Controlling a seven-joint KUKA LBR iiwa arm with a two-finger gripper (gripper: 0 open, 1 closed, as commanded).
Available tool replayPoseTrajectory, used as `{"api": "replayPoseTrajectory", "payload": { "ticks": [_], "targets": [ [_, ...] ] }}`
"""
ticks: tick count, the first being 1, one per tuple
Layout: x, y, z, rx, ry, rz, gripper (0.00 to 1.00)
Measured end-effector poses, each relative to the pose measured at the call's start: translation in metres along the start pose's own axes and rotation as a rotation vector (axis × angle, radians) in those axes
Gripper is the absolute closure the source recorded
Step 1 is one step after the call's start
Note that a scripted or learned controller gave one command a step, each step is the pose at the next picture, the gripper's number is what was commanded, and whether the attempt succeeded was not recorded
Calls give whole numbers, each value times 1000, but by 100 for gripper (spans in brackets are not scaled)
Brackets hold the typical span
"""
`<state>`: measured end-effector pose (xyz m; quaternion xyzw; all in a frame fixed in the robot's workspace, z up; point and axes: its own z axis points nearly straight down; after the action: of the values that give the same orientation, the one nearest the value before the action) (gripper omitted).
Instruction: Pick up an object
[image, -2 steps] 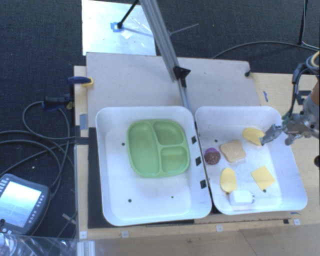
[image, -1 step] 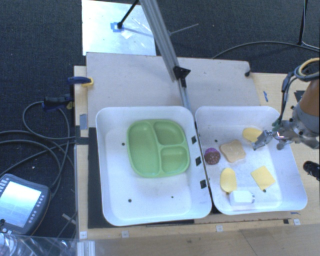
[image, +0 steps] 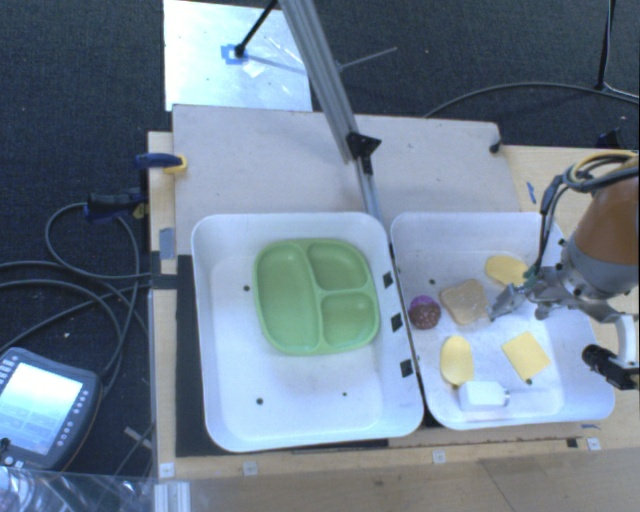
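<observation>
The right bin holds several small items. A tan bread-like slice lies in its middle, with a purple round piece to its left. A yellow piece lies further back, a yellow oval and a yellow square slice lie towards the front, and a white block sits by the front wall. My gripper reaches in from the right, low over the bin, just right of the tan slice and in front of the yellow piece. I see nothing held in it.
The left bin holds a green divided plate. A grey pole slants down to the gap between the bins at the back. The arm's orange band hangs over the right bin's right edge.
</observation>
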<state>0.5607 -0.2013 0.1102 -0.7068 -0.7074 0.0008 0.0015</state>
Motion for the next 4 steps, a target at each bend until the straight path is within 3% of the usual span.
{"api": "replayPoseTrajectory", "payload": {
  "ticks": [1,3,4],
  "targets": [
    [-1,2,-15,-8,-2,0,100],
    [0,7,-113,-11,-4,-6,100],
    [57,19,-123,-7,1,-11,100]
  ]
}}
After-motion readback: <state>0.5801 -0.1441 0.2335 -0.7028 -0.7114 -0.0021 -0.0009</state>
